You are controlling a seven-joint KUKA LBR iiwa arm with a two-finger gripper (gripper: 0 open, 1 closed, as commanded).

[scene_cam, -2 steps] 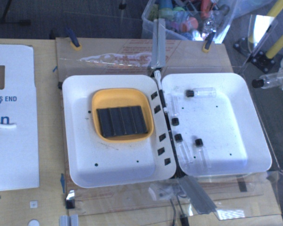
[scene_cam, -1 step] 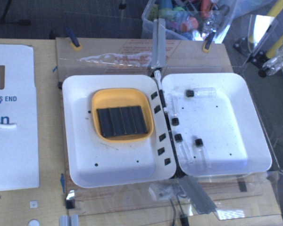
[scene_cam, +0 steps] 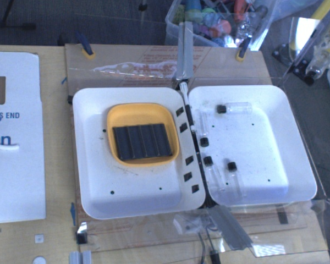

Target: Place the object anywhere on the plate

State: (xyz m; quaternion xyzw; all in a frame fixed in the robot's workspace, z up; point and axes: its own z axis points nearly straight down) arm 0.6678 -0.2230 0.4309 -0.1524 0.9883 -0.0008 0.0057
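The left white bin (scene_cam: 133, 201) holds the yellow plate (scene_cam: 119, 116) near its middle. Whether the gripper is open or closed, I cannot tell. The dark ribbed block (scene_cam: 142, 142) lies flat on the plate, inside its rim. To the right of the plate, the right white bin (scene_cam: 267, 183) holds clear vials with black caps (scene_cam: 233, 109).

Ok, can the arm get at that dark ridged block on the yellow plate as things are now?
Probably yes. The dark ridged block lies flat on the yellow plate in the left bin, nothing over it. Reaching from the right, the arm crosses only the low capped vials in the right bin.
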